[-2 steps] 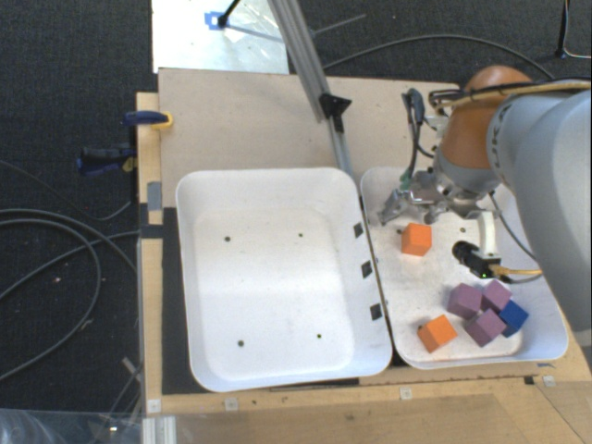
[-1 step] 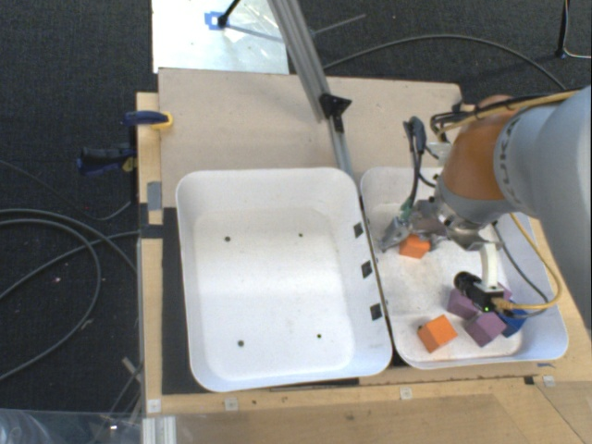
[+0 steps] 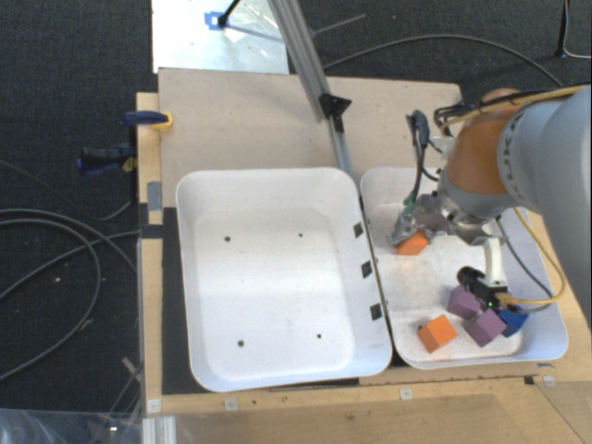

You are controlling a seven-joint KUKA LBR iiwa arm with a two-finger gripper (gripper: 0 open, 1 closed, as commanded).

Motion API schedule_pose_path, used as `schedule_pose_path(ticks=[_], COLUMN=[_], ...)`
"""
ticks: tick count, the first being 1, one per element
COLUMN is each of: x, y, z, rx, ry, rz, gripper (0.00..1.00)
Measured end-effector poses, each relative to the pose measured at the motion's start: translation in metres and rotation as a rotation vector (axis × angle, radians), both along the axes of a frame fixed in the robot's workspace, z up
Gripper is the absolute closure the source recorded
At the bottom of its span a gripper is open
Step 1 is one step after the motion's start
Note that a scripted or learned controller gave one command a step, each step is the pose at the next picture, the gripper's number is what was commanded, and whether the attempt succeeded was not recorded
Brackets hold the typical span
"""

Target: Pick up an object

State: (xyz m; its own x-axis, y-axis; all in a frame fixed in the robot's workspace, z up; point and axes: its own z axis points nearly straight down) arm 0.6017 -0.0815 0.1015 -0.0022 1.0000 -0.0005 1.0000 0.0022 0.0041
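Note:
My gripper (image 3: 410,224) hangs low over the upper left part of the right bin (image 3: 536,345). A small orange block (image 3: 413,243) lies right under its tip, touching or nearly touching it. Whether the block sits in the gripper's grasp is hidden by the wrist. Toward the bin's front lie a second orange block (image 3: 437,333), two purple blocks (image 3: 462,299) (image 3: 484,327) and a blue block (image 3: 511,321).
The left bin (image 3: 268,188) stands beside the right one, with black clips along their shared wall (image 3: 367,269). A slanted metal pole (image 3: 310,58) crosses the bench's back. Cables (image 3: 532,296) loop from the arm over the right bin, near a black part (image 3: 474,279).

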Motion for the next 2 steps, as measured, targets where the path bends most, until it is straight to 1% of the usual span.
schedule_pose_path(ticks=[1, 2], x=[0.018, -0.054], y=[0.099, 0.181], z=[0.094, 0.088], rx=[0.004, 0.004], ry=[-0.005, 0.007], rz=[0.013, 0.011], gripper=[1.0, 1.0])
